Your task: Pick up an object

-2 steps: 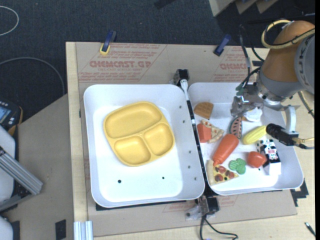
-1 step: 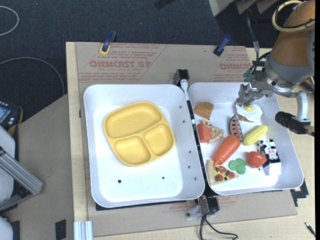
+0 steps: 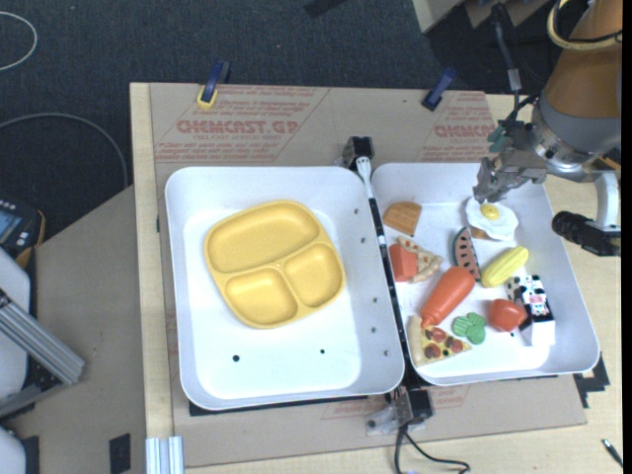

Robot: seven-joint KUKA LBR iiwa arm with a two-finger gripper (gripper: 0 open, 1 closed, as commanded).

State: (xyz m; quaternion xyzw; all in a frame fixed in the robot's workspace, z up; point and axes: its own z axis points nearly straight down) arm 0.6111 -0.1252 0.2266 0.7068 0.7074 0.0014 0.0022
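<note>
Fried egg toy (image 3: 492,219) lies in the right bin (image 3: 573,304), near that bin's far edge, toward the table's far right corner. Your claw (image 3: 491,192) hangs just above it; whether it is released or clenched cannot be told from here. Nearer in the same bin: carrot (image 3: 446,295), corn (image 3: 504,264), watermelon slice (image 3: 464,252). Left bin (image 3: 188,265) carries a yellow divided plate (image 3: 273,262).
</note>
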